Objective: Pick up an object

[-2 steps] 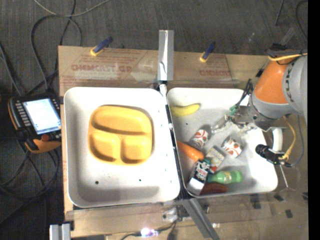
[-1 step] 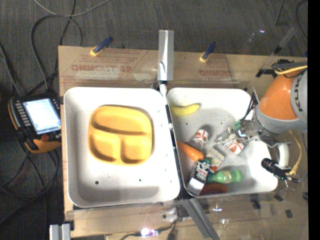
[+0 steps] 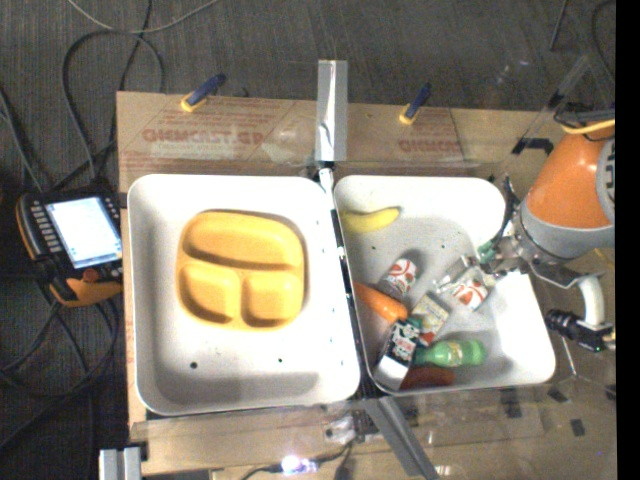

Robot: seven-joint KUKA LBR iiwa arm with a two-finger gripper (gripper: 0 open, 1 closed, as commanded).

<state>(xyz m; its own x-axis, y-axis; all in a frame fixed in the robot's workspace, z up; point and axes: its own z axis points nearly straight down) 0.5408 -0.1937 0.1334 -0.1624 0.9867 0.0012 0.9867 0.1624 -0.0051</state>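
The right bin [image 3: 520, 348] holds several objects. A yellow banana [image 3: 372, 218] lies at its far left corner. A red and white can [image 3: 400, 276] sits near the middle, with an orange carrot [image 3: 378, 303] beside it. A green bottle [image 3: 452, 352], a black and white box [image 3: 404, 343] and a dark red item [image 3: 430, 376] lie along the near edge. My gripper [image 3: 468, 276] is low in the bin's right half, right over a small red and white packet [image 3: 466, 292]. The packet touches the gripper's tip.
The left bin [image 3: 150, 368] holds a yellow divided tray [image 3: 242, 268]. A metal post [image 3: 330, 108] stands behind the seam between the bins. A handheld pendant [image 3: 72, 233] lies left of the bench. The arm's orange band [image 3: 570, 188] hangs over the right bin's right rim.
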